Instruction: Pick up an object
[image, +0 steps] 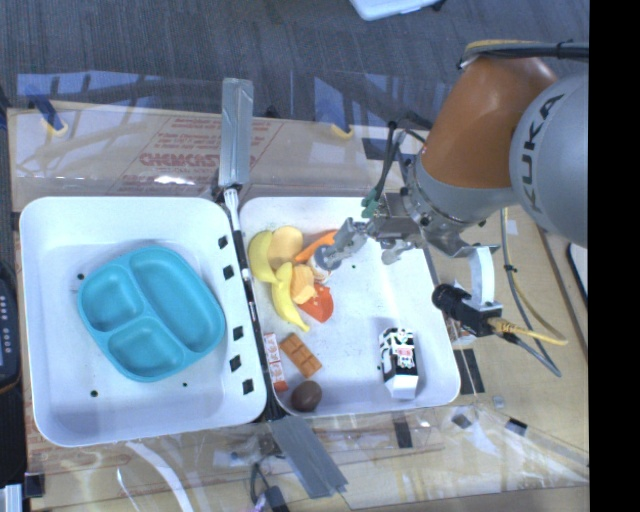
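orange-banded arm (500, 120) (glossy, rounded) above curved yellow banana (285, 300) in right bin (440, 375).

Bench (120, 150) — left bin (50, 330), right bin (350, 400) side by side

Arm (520, 140): grey, orange band above the wrist, extended from the right and angled down-left. Gripper (335, 255): carried at the arm's end, pointed left and downward, fingers seen close together at the tip.
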